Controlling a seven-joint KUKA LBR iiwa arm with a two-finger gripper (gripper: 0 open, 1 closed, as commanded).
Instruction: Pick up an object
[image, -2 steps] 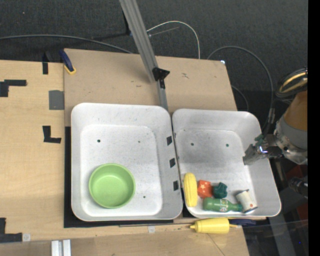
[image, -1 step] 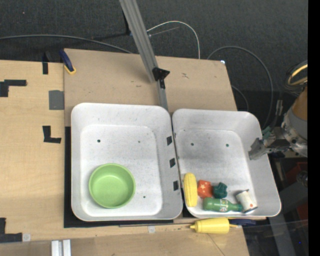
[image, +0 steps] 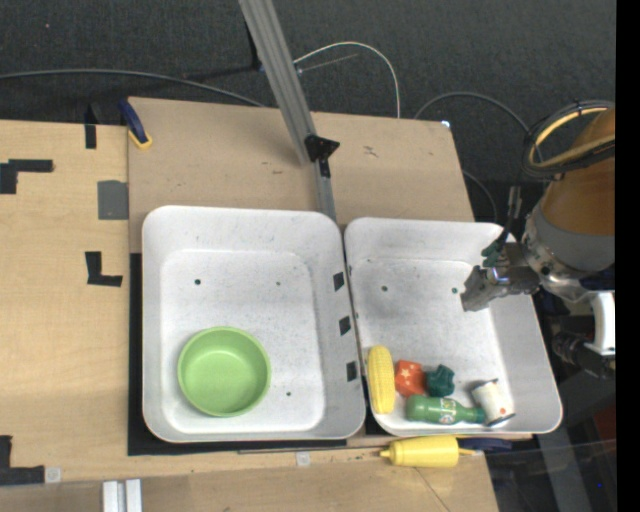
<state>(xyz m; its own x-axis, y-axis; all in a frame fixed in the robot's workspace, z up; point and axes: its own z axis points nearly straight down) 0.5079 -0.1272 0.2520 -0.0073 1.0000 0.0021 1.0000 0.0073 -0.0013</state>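
In the right bin (image: 420, 250), several small items lie along the front edge: a yellow corn cob (image: 380, 378), an orange-red piece (image: 408, 377), a dark green piece (image: 440, 380), a green bottle (image: 440, 409) lying on its side and a white cup (image: 492, 399). My gripper (image: 480, 292) hangs over the right side of this bin, well behind those items and apart from them. Nothing shows between its fingers.
The left bin (image: 240, 235) holds a light green bowl (image: 224, 371) at its front left. A yellow mustard bottle (image: 425, 452) lies on the bench just outside the right bin's front rim. A grey pole (image: 290, 90) slants in from the top.
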